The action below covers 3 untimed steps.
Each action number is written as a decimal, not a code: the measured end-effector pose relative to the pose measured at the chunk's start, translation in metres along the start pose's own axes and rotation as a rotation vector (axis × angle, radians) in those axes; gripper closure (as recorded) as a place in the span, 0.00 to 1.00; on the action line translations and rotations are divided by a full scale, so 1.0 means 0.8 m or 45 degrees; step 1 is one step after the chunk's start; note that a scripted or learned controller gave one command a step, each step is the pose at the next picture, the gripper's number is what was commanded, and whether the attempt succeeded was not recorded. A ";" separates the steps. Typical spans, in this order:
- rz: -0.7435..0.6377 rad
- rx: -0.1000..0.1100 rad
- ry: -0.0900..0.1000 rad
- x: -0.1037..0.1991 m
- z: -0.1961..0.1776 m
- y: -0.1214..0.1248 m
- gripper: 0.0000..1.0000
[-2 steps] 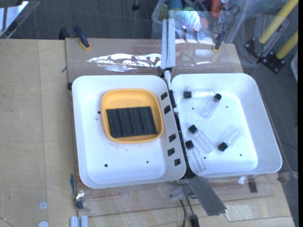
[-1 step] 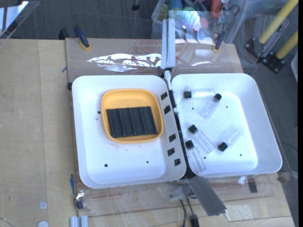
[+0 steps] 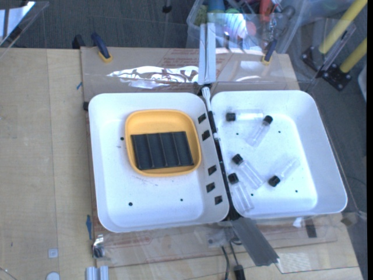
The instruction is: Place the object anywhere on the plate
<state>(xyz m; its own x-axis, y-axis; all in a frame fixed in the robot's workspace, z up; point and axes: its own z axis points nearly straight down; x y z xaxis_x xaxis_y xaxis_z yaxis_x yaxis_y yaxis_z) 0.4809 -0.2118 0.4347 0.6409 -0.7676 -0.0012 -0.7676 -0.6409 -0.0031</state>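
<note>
Vials [image 3: 258, 132] lie in right bin [image 3: 303, 107]; yellow plate [image 3: 133, 124] in left bin [image 3: 105, 174].

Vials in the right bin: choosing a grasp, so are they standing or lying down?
Lying down. The clear vials rest lengthwise on the right bin floor.

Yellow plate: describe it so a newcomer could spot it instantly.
Of the two white bins side by side, take the left bin. The yellow plate lies in its upper middle, a rounded-square dish bearing a dark ribbed rectangular insert. It is the one coloured item in either bin; the right bin holds small clear vials with black caps.
</note>
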 end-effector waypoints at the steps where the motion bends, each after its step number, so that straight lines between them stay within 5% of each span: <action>1: -0.364 0.002 0.000 0.008 0.001 -0.007 1.00; 2: -0.780 0.004 0.000 0.023 0.001 -0.009 1.00; 3: -0.864 0.006 -0.001 0.014 0.001 0.002 1.00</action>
<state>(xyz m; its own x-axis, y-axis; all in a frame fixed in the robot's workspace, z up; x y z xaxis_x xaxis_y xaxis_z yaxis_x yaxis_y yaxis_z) 0.4872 -0.2213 0.4339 0.9808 -0.1949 0.0020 -0.1949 -0.9808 -0.0079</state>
